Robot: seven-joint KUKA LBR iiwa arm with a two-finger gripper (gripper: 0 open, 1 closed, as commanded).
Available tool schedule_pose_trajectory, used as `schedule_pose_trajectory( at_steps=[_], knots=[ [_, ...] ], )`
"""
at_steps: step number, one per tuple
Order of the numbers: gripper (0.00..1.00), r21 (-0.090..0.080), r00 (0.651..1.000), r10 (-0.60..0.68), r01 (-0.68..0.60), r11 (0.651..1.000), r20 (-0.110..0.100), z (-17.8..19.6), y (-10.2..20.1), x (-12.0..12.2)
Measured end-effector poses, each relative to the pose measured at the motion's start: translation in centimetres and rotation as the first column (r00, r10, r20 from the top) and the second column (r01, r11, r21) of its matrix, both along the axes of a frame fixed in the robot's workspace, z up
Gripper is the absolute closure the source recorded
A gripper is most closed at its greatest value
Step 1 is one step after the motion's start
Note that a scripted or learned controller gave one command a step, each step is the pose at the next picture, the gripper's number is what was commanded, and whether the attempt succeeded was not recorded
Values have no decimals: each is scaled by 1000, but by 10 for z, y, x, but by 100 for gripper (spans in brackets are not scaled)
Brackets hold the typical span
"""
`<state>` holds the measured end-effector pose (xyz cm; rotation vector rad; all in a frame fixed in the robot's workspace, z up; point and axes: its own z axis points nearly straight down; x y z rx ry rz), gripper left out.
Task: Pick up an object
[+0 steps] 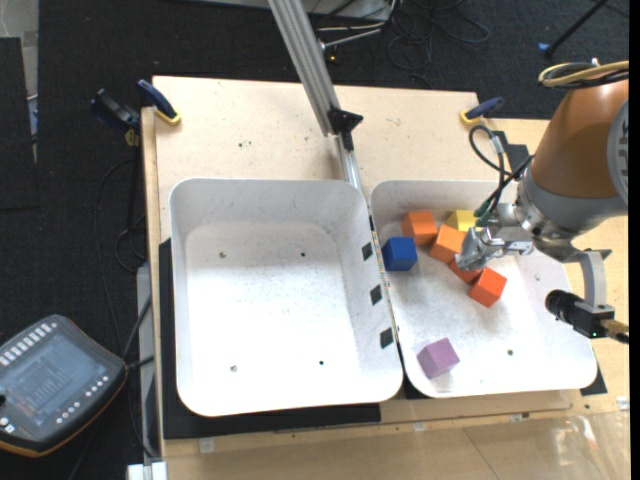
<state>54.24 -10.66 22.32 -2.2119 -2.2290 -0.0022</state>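
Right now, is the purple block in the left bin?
No, the purple block lies in the right bin, near its front edge.

I am seeing the blocks crowding the right bin's (575,368) far half: orange ones (488,287), a yellow one (461,218) and a blue block (400,254), packed near my hand (472,256). A purple block (437,357) is sitting alone toward the near rim, leaving open floor around it.

Gripper (470,261) low in right bin (560,373), among orange blocks (487,286); purple block (437,357) apart.
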Motion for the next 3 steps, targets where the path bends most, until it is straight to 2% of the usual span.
schedule_pose_trajectory(
  at_steps=[1, 3],
  knots=[
    [100, 0, 1000, 0, 0, 1000, 0, -7, 54, -1],
    [100, -1, 1000, 0, 0, 1000, 0, -7, 149, 13]
  ],
)
